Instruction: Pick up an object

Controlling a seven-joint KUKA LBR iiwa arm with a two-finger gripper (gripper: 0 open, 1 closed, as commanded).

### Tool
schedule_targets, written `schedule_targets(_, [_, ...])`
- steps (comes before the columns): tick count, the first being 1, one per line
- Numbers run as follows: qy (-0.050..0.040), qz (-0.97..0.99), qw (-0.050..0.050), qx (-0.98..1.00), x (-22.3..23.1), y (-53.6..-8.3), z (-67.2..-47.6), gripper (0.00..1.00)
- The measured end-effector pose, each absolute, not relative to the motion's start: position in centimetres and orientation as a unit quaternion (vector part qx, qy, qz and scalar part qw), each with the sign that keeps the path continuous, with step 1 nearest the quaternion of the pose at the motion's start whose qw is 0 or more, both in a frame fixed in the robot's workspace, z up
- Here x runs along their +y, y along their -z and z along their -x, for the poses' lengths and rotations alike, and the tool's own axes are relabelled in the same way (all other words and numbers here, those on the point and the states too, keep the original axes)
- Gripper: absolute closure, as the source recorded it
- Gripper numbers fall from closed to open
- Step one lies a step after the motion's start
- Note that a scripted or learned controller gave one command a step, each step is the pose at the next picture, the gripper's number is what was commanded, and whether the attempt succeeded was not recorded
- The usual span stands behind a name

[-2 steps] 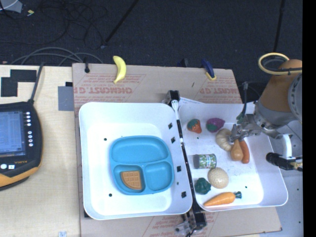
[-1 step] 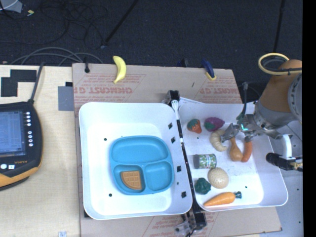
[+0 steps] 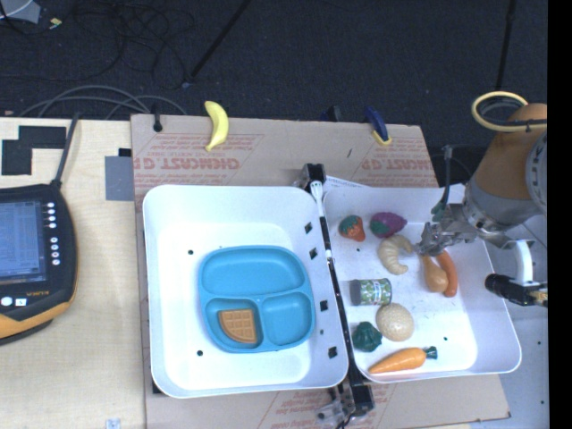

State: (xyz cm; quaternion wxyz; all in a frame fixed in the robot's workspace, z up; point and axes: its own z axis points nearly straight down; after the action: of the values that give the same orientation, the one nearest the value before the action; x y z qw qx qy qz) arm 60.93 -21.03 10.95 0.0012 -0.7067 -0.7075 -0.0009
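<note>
The right bin (image 3: 500, 347) holds several toy foods: a red strawberry (image 3: 352, 228), a purple piece (image 3: 388, 222), a tan croissant (image 3: 394, 254), an orange-and-tan hot dog (image 3: 439, 273), a small can (image 3: 371, 290) on its side, a pale egg-like ball (image 3: 394, 321), a dark green piece (image 3: 365, 335) and an orange carrot (image 3: 399, 359). My gripper (image 3: 435, 239) reaches in from the right and hangs low over the bin's upper right part. It is just above the hot dog's top end and right of the croissant. Nothing can be made out in its grasp.
The left bin (image 3: 170, 239) holds a blue divided plate (image 3: 259, 280) with a waffle (image 3: 237, 325) in its lower left compartment. A yellow banana (image 3: 215, 123) lies on the cardboard behind the bins. A teach pendant (image 3: 31, 257) rests on the bench at far left.
</note>
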Motion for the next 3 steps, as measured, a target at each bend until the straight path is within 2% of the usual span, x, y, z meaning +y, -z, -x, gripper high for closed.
schedule_targets(1, [0.0014, 0.706, -0.003, -0.708, -21.2, -9.0, -59.6, 1.00])
schedule_targets(2, [0.0003, 0.707, -0.001, -0.707, -21.3, -14.7, -56.8, 1.00])
schedule_targets(3, [0.0025, 0.704, -0.002, -0.710, -14.9, -21.0, -60.6, 1.00])
